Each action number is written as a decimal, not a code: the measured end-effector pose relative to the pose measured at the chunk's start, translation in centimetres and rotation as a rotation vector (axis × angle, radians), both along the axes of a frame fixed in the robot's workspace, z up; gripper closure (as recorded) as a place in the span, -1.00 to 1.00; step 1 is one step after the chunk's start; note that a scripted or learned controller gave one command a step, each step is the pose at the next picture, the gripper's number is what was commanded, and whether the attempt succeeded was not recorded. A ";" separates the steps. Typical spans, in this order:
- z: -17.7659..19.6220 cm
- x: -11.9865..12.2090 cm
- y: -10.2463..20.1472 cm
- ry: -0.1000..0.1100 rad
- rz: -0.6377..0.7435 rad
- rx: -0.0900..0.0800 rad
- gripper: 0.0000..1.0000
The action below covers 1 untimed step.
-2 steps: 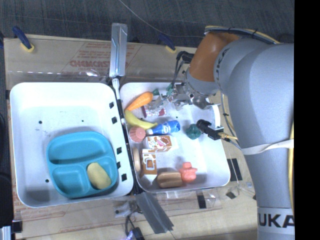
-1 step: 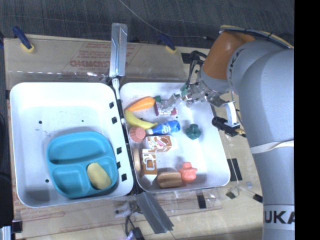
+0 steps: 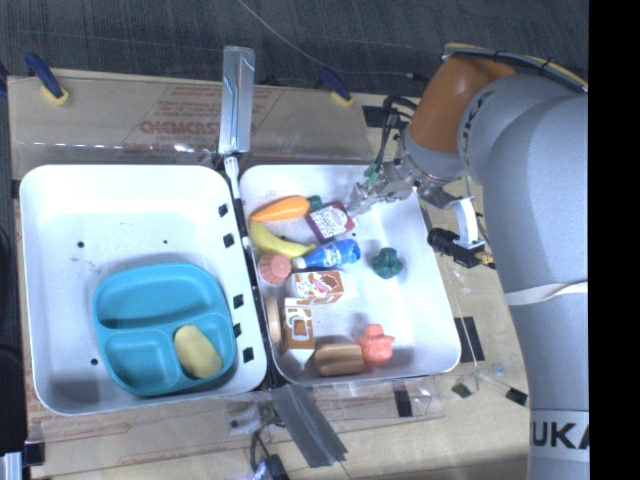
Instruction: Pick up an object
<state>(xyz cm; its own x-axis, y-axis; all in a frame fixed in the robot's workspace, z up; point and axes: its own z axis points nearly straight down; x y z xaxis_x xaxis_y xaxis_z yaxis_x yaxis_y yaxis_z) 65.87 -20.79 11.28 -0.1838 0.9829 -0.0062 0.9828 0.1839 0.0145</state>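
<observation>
Nearest the camera, along the front wall of the right bin [image 3: 440, 313], lie a brown bread roll [image 3: 338, 358] and a small pink duck-like toy [image 3: 376, 343], just beside each other. Behind them stand two small cartons [image 3: 318, 286], one brown and one white, with a round pinkish piece [image 3: 273, 268] to their left. In the left bin [image 3: 60, 218], a blue divided tray [image 3: 150, 308] holds a yellow potato-like object [image 3: 198, 351] in its near right compartment. Mid-bin sit a blue bottle [image 3: 333, 255], a dark green toy [image 3: 388, 262] apart to its right, and a banana [image 3: 275, 239]. Farther back lie a carrot [image 3: 281, 208] and a purple packet [image 3: 329, 222]. The gripper [image 3: 372, 190] hovers at the packet's far right corner; how its jaws stand is hard to make out, so I cannot tell.
</observation>
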 end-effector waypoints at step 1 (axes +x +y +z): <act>-1.6 0.1 -0.3 0.006 -0.350 0.005 1.00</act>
